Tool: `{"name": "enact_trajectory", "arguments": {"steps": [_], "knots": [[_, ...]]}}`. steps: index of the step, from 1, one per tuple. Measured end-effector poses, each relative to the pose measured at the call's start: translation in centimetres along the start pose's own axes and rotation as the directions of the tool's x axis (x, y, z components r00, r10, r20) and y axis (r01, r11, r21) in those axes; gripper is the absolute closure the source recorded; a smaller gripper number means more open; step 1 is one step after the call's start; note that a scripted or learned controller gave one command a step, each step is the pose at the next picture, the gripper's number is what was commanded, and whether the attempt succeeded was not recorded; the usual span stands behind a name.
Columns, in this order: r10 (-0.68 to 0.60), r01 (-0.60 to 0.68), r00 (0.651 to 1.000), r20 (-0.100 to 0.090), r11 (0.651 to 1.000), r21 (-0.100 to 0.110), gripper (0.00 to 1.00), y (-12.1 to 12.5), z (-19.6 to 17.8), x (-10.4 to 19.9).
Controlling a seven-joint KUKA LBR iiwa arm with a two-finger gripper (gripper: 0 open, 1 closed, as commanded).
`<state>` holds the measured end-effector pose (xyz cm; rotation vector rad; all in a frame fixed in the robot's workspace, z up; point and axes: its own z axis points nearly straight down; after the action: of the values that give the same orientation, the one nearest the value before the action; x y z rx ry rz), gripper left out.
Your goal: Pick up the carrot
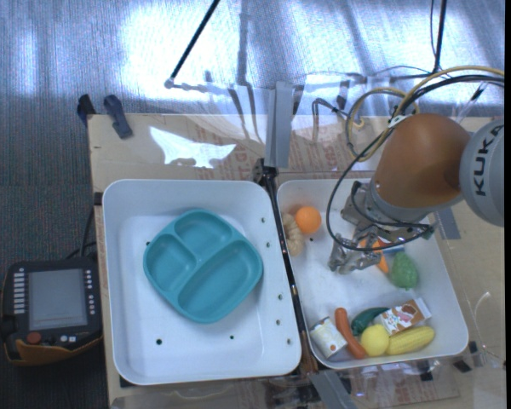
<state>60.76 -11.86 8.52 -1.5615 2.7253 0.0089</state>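
- Two bins are set side by side; a teal plate (203, 265) lies in the left bin (128, 220), away from the pick.
- An orange (307, 220) sits at 10 o'clock in the right bin (454, 313).
- At centre, the gripper (358, 258) is lowered, fingers spread narrowly, nothing seen between them; an orange piece, judged the carrot (382, 263), lies just beside, at 3 o'clock.
- The arm is reached in from 2 o'clock, wrist pointed down.

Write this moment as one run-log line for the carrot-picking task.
arm: over right bin | gripper: low, an orange piece at its fingers, hold unconfirmed | carrot: lying at front | teal plate: left bin
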Motion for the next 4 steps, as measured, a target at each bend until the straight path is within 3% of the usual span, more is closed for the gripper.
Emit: {"name": "enact_trajectory", "arguments": {"steps": [1,2,3,4], "knots": [[0.355,-0.355,0.935,-0.001,0.935,0.001,1.0,0.9,0.0,3.1],[0.774,-0.774,0.633,0.006,0.633,0.004,1.0,0.7,-10.3,-5.9],[0.571,-0.571,0.821,0.0,0.821,0.002,1.0,-3.6,-7.5,5.2],[0.544,-0.544,0.839,-0.002,0.839,-0.001,1.0,1.9,0.1,-0.6]]}}
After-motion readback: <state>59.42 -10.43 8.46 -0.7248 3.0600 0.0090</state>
